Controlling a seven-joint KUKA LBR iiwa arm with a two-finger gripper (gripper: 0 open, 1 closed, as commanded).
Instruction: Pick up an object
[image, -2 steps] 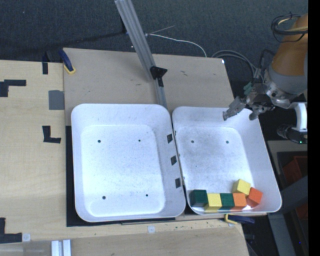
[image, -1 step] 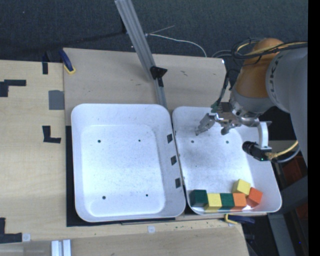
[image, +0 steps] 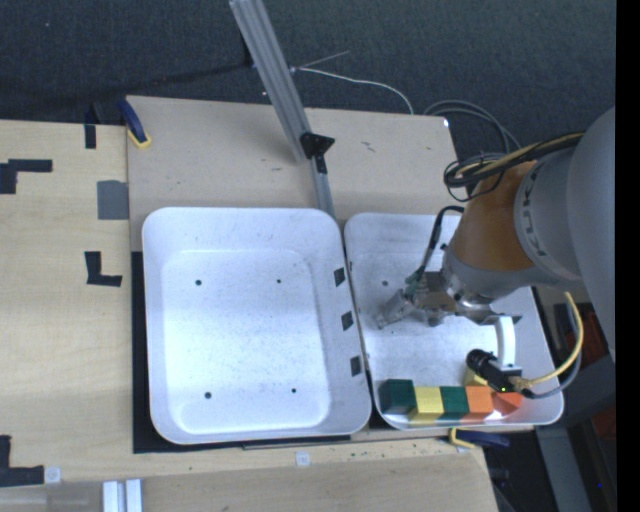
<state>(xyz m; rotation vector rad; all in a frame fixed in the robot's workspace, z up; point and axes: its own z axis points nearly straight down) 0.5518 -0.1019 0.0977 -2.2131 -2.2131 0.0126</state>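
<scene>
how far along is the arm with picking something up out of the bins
Done: the grey arm with the orange band has its claw low inside the right shallow white bin. In hand: nothing shows between its fingers. Left: the grasp itself. The row of green, yellow, green and orange square blocks lies against that bin's near wall, apart from the claw, and would still need reaching and lifting.

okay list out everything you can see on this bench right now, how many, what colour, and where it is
white bins: two, white, side by side on the bench, left one larger in view
blocks: a row of four, dark green, yellow, green, orange, along the near wall of the right bin
metal rail: one, grey, slanting from the top edge down to the bins' junction
blue clamp: one, blue and yellow, bench's far left corner
cables: several, dark, behind the right bin
arm: one, grey with orange band, reaching from the right
gripper: one, over the right bin's floor
</scene>
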